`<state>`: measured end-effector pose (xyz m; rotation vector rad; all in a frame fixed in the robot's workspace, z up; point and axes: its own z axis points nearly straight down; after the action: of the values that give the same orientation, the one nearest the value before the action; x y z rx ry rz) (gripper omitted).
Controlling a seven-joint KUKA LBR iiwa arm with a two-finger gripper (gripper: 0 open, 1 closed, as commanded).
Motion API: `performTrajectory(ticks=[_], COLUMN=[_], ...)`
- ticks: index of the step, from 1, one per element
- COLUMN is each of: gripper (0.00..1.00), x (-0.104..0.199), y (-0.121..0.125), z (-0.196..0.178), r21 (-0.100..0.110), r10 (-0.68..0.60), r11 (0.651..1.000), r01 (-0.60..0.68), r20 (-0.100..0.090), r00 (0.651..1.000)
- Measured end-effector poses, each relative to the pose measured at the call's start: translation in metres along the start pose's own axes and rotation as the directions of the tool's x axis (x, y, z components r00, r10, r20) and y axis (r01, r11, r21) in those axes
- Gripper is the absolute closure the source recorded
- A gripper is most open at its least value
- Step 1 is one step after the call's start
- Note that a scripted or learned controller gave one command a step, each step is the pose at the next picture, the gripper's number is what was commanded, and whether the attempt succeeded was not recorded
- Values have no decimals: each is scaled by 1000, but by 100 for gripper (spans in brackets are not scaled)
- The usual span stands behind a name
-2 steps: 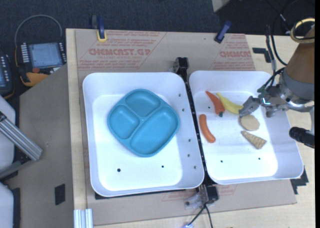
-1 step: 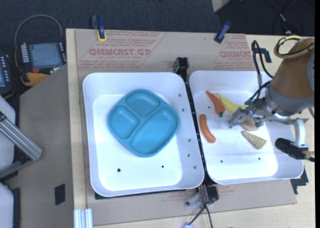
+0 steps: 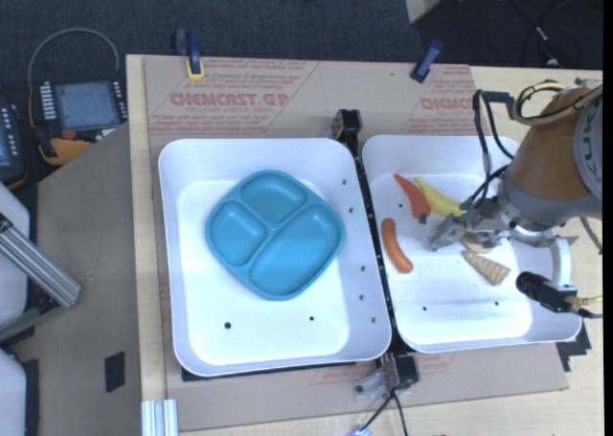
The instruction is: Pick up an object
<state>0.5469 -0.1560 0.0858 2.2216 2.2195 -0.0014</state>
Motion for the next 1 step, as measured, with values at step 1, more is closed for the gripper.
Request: performTrajectory(ticks=[1], gripper=[100], x=[-2], y=[2], z=[-14], r21=[-9], r10=[1], r11=[1000], r01=[-1], r20=[5], r00=[1000])
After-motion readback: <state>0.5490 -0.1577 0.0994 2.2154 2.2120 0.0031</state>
